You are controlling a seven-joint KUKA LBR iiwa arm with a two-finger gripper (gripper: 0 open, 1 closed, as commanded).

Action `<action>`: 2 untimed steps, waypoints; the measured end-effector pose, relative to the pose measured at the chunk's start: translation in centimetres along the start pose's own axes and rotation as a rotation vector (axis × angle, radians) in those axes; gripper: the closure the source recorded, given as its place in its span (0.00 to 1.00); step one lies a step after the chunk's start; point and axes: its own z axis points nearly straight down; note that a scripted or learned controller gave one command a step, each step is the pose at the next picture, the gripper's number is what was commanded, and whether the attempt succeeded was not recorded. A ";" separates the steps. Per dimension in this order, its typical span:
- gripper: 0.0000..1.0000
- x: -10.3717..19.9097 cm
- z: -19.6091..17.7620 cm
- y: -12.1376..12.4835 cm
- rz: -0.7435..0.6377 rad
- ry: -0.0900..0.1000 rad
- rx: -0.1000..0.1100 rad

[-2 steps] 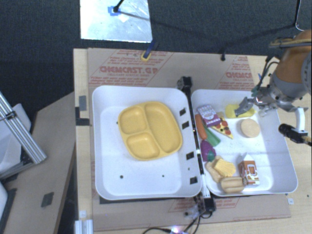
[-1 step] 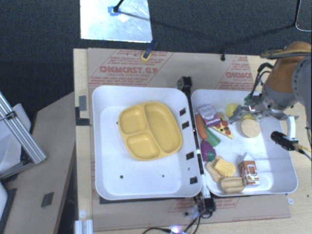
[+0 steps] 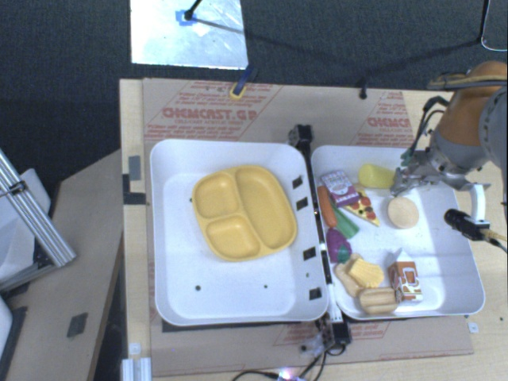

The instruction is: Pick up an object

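Observation:
The right bin [image 3: 456,272] holds several toy foods. A yellow lemon-like piece [image 3: 375,175] lies at its far side, with a round beige bun [image 3: 403,212] just in front of it. My gripper [image 3: 399,184] hangs over the bin's far right part, between the lemon and the bun and right above the bun's far edge. Nothing can be seen held in it. Further left lie a purple-and-white carton [image 3: 339,184], a carrot [image 3: 325,205] and a pizza slice [image 3: 359,207]. An orange box [image 3: 406,281] stands near the front.
The left bin [image 3: 175,276] holds a yellow divided plate [image 3: 242,211]. In the right bin's front left are a purple eggplant [image 3: 339,246], a yellow wedge [image 3: 365,272] and a bread roll [image 3: 377,298]. The grey arm [image 3: 468,133] comes in from the right.

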 end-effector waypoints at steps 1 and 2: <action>1.00 0.1 -6.5 0.0 0.001 -0.001 -0.009; 1.00 0.0 -13.1 0.1 0.000 -0.002 -0.010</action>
